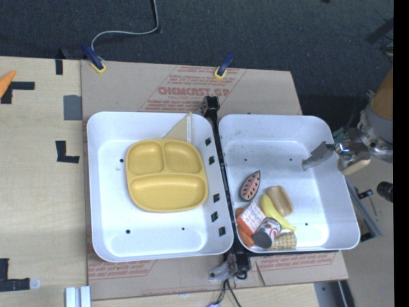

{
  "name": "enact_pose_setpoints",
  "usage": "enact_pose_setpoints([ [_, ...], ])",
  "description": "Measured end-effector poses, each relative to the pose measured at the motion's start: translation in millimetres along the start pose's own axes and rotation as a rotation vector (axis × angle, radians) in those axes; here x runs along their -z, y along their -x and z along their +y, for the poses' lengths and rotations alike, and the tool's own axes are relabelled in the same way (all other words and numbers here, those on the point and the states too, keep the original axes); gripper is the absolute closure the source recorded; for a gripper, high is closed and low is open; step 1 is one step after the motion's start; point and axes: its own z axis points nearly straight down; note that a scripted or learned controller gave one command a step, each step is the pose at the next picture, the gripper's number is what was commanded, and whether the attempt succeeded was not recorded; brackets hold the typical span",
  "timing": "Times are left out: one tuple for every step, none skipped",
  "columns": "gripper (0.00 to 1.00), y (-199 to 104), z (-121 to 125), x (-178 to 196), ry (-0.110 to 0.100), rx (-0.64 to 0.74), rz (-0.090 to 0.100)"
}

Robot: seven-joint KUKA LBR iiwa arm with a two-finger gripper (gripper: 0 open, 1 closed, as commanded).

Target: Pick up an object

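A cluster of small toy foods (265, 219), among them a yellow banana (276, 211) and a watermelon slice (250, 185), is crowded into the near left corner of the right white bin (332, 190), so candidates are offered there. A yellow divided tray (167, 174) is seen in the left bin (105, 190). Farther right, the gripper (319, 155) is held over the rim, tilted inward; nothing is gripped, and its spread cannot be told.

1. Left bin (102, 171): white, lower left of centre.
2. Divided tray (167, 174) inside it: plain mustard yellow.
3. Right bin (332, 219): white.
4. Watermelon slice (250, 185), centre right: red with dark seeds.
5. Banana (276, 213): yellow.
6. Bread roll (280, 198): tan.
7. Cardboard sheet (185, 88) under the bins: brown with red lettering.
8. Clamps (223, 68), upper edge of the cardboard: blue and yellow.
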Motion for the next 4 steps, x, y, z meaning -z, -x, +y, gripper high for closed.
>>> enact_pose_setpoints([
  [0.00, -15, 7, -110, -0.003, 0.001, 0.002],
  [0.00, -79, 49, -147, 0.005, 0.002, 0.000],
  [1.00, -78, 49, -137, 0.007, 0.002, -0.002],
  [0.00, -78, 49, -137, 0.006, 0.001, -0.002],
])
